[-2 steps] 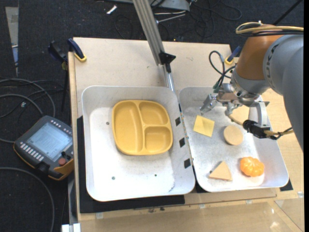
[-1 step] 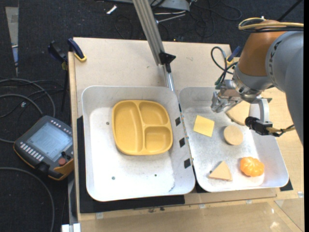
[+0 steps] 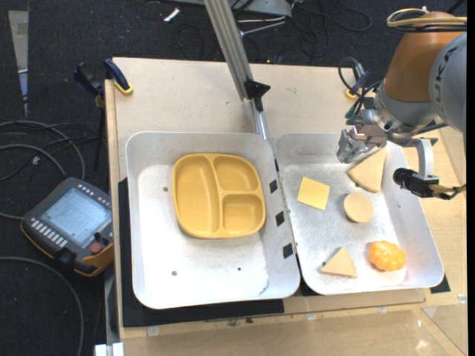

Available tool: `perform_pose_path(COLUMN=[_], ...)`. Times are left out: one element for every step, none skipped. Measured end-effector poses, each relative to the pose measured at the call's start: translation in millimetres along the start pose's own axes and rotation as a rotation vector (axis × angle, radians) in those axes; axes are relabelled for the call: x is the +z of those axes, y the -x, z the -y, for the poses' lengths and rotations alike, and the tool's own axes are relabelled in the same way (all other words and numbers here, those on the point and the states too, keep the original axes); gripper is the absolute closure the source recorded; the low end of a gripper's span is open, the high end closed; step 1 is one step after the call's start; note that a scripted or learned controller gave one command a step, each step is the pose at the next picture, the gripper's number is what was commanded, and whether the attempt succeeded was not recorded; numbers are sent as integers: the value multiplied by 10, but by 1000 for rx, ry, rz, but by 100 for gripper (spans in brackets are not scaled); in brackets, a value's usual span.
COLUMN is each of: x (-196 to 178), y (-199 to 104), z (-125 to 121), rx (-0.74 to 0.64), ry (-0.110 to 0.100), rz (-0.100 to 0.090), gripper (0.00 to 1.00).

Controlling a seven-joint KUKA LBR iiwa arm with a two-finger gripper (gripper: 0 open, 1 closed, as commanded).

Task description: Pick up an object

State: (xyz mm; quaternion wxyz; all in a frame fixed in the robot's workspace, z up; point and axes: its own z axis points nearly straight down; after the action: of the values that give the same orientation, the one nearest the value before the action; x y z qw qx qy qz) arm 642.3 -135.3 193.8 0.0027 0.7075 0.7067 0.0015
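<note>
Yellow tray [image 3: 219, 196], white bins [image 3: 148, 273], orange fruit [image 3: 387, 256], tan wedges [image 3: 340, 263].

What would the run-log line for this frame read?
claw: over right bin far edge, beside tan wedge | held: nothing seen | right bin: yellow square, round disc, orange piece, small wedge | left bin: yellow tray

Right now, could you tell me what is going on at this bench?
A KUKA arm reaches in from the right, its gripper low over the far end of the right bin, right by a tan wedge. Nothing is visibly held. That bin also has a yellow square, a tan disc, a small tan triangle and an orange piece. The left bin holds a yellow divided tray.
</note>
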Motion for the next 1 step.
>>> perform_pose_path(x=[-522], y=[-105], z=[-42], rx=[-5], ry=[1], rz=[-1], gripper=[100])
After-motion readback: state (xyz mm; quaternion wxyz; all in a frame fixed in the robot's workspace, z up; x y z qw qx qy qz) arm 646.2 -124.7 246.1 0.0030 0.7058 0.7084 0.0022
